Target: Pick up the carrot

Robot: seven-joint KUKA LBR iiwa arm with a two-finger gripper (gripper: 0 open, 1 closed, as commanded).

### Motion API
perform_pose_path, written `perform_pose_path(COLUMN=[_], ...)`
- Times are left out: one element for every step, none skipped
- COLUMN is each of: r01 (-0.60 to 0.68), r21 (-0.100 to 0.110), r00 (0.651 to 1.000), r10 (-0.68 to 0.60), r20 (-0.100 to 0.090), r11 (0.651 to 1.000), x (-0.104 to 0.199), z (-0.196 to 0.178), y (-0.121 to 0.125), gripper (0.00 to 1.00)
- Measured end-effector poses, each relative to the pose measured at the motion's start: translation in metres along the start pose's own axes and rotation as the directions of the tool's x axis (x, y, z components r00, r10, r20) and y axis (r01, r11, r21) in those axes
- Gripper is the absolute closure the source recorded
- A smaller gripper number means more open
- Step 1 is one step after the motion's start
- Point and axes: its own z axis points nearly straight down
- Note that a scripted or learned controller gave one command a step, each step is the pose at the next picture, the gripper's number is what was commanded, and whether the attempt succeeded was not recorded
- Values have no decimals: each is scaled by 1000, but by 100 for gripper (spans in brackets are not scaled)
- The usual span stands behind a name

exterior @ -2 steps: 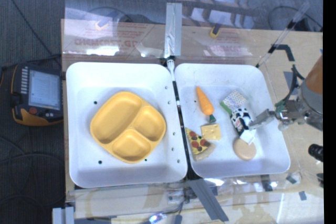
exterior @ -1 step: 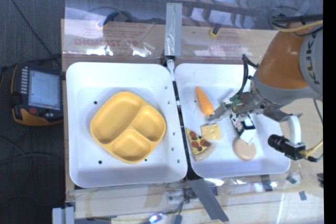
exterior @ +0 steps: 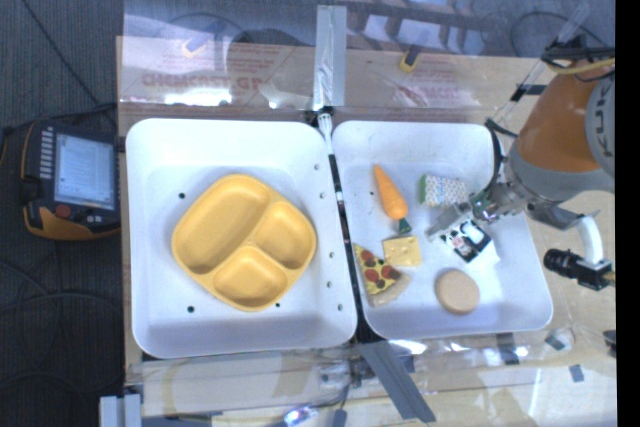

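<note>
Gripper (exterior: 458, 223) hung right of the carrot (exterior: 390, 192) in the right bin (exterior: 520, 305).
I couldn't tell its state; I feared it catching the cheese (exterior: 402, 251) nearby instead.

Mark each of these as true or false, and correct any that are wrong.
1. The carrot lies in the right bin. True.
2. The yellow divided plate sits in the same bin as the carrot. False: it is in the left bin.
3. The gripper holds the carrot. False: the carrot lies apart from it, to its left in the view.
4. A pizza slice lies near the right bin's left wall, below the carrot in the view. True.
5. The round tan cookie rests on the yellow plate. False: it lies on the right bin's floor.
</note>
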Motion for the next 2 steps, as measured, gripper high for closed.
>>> perform_pose_path(r01=[165, 332], r21=[-2, -9], r00=[986, 943], r10=[-165, -332], r20=[0, 9], r11=[986, 943], x=[48, 54], z=[-30, 38], y=[23, 64], gripper=[0, 0])
